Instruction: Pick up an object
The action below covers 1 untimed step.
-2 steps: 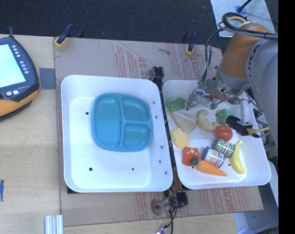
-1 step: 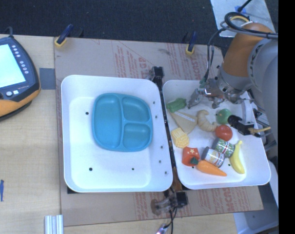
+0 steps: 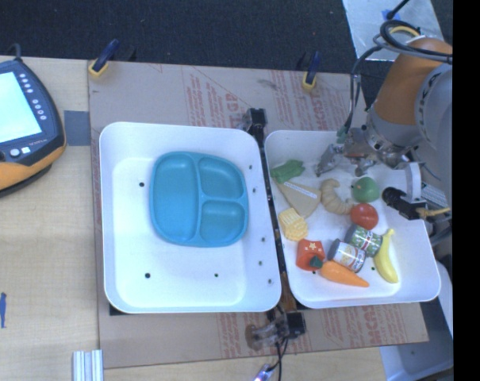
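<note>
The arm comes in from the counter's right edge, and the end effector hangs low over the far side of the right bin, its metal fingers splayed apart with nothing between them. No object is held yet, so the pick looks like it is only at the approach. All the candidates sit in that bin: a green leaf piece near the far-left corner, a pale wedge and a tan peanut shape just beside it, then a green ball and a red tomato toward the right wall. Along the near edge lie a carrot, a banana, a small can, a red pepper and a corn piece (a crowded bunch, touching in places). The left bin holds a blue divided plate, probably as somewhere to set things down.
</note>
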Motion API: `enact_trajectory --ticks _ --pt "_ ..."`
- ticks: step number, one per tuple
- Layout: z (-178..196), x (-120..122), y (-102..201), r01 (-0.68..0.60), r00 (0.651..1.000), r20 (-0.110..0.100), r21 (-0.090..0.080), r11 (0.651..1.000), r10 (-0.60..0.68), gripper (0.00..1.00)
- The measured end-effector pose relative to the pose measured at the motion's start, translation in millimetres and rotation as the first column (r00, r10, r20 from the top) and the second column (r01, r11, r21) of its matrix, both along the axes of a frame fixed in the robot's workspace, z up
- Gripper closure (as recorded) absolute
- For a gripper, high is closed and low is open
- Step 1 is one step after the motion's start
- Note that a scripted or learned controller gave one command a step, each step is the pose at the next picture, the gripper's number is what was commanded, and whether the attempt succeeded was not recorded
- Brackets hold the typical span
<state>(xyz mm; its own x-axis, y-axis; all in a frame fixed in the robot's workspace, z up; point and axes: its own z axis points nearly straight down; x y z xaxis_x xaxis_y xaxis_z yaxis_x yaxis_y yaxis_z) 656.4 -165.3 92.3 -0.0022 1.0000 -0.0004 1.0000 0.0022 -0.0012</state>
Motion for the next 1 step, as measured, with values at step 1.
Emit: enact_trajectory --ticks 1 --pt "0.1 0.3 -2.3 0.000 1.000 0.001 0.000 1.000 0.000 0.00"
